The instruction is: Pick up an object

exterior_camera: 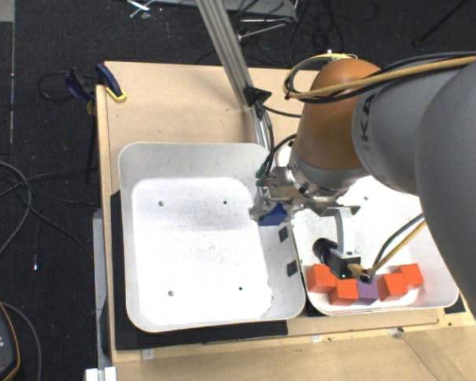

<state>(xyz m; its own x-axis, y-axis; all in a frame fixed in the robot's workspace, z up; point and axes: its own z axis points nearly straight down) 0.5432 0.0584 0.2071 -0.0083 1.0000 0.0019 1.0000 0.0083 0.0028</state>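
- Over the divide between the two bins, the gripper (270, 205) is found low, at the far part of the shared wall.
- Whether the gripper is released or clenched cannot be told, as its underside is hidden by the wrist.
- A small blue piece (271, 213) is noted directly at the gripper, against the right wall of the left bin (143, 165); whether it is grasped cannot be told.
- The arm (412, 133) is seen reaching in from the right, and the right bin (381, 205) is partly covered by it.
- Several orange blocks (323, 278) are grouped along the near wall of the right bin, well apart from the gripper.
- A purple block (367, 292) is lodged among them, touching orange blocks on both sides.
- Fine dark speckling is recorded on the floor of the left bin.
- Two small dark bits (292, 268) are seen on the left bin's right wall; their nature cannot be determined.
- A blue and yellow clamp (109, 82) is observed at the far left corner of the bench (182, 101).
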